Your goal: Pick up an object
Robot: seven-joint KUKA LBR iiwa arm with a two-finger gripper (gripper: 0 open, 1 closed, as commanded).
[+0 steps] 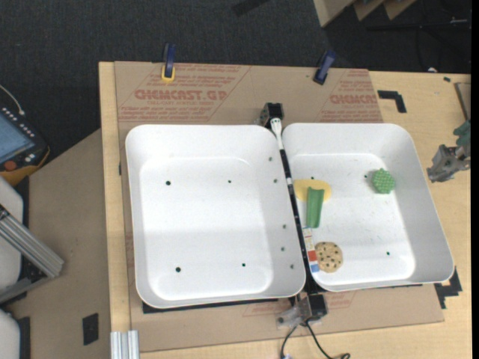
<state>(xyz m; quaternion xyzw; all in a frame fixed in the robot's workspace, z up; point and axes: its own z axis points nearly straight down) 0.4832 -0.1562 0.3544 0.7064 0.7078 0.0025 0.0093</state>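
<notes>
The right bin holds three small things. A bumpy green ball lies toward its far right. A green stick rests across a yellow piece close to the divider. A round speckled cookie sits near the front left corner, beside a small red and white item. My gripper is at the view's right edge, outside the right bin's rim and level with the green ball. Nothing shows in its grasp.
The left bin stands beside the right one on a cardboard sheet held by two clamps at the back. A black bar runs between the bins. Metal framing lies at the left.
</notes>
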